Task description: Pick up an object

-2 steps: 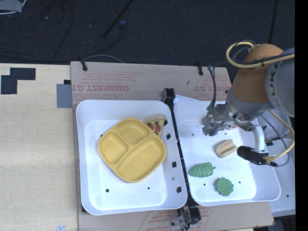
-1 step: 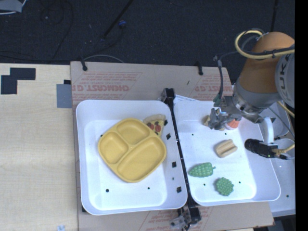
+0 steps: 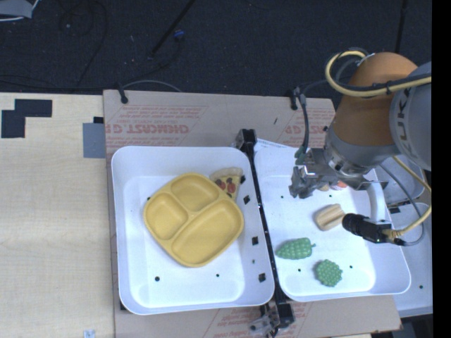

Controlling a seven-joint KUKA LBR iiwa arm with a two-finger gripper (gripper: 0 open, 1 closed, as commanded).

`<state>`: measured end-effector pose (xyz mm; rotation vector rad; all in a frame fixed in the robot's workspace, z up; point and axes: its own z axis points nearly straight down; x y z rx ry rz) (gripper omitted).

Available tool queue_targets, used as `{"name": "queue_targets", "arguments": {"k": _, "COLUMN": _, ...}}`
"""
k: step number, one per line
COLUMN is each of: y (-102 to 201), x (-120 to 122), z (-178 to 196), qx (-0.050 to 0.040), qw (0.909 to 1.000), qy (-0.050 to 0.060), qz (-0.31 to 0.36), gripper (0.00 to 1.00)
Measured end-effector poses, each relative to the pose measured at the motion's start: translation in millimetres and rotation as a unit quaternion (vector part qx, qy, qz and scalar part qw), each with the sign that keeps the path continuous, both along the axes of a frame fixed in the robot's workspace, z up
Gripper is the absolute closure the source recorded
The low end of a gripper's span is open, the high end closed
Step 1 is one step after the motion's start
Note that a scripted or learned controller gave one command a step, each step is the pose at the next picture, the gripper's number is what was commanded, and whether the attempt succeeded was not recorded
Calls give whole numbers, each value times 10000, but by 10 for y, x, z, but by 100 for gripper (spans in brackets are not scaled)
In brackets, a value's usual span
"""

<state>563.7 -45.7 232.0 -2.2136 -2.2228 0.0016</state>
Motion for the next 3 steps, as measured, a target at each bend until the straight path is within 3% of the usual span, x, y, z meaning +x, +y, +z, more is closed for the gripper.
{"name": "queue_targets", "arguments": {"k": 1, "y": 420, "x": -283, "z": -1, "qx": -2, "qw": 10000, "qy": 10, "qz": -2, "gripper": 100}}
{"name": "queue_targets", "arguments": {"k": 3, "y": 1425, "x": -572, "z": -139, "qx": -7, "qw": 10000, "qy": 18, "qz": 4, "gripper": 100}}
